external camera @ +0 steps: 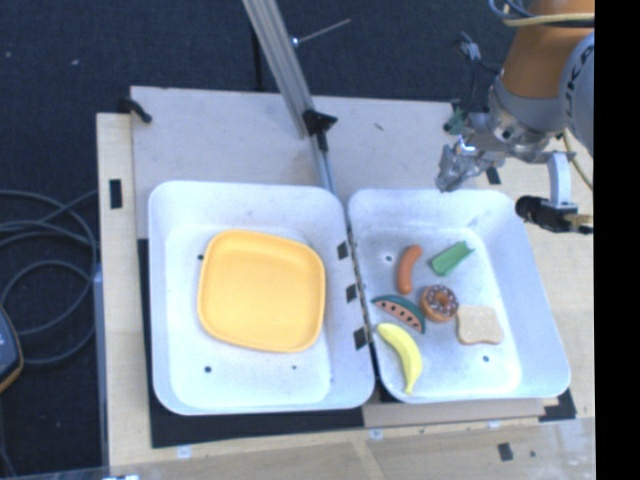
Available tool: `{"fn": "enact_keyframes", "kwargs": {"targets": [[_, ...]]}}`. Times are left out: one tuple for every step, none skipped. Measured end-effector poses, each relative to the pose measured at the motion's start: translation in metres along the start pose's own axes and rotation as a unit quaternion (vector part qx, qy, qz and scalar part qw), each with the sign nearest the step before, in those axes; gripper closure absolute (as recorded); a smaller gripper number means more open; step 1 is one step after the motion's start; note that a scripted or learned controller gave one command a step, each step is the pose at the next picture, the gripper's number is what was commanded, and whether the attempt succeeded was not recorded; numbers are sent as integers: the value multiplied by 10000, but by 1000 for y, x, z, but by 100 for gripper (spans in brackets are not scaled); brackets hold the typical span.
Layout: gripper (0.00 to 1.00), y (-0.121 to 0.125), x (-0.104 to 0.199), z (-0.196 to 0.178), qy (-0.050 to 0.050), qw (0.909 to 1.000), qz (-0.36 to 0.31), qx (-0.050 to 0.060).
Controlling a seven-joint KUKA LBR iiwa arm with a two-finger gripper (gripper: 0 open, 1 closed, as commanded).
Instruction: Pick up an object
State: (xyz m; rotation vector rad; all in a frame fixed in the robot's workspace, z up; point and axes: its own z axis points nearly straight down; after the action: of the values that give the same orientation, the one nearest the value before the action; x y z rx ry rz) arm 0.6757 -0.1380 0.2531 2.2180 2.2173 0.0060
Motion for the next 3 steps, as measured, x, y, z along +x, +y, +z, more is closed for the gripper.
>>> {"fn": "enact_keyframes", "kwargs": {"targets": [[100, 1, 0, -22, 4, 10000, -3, 18], [100, -9, 53, -27, 5, 10000, -18, 25], [100, -18, 102, -30, 11, 10000, -19, 27]]}}
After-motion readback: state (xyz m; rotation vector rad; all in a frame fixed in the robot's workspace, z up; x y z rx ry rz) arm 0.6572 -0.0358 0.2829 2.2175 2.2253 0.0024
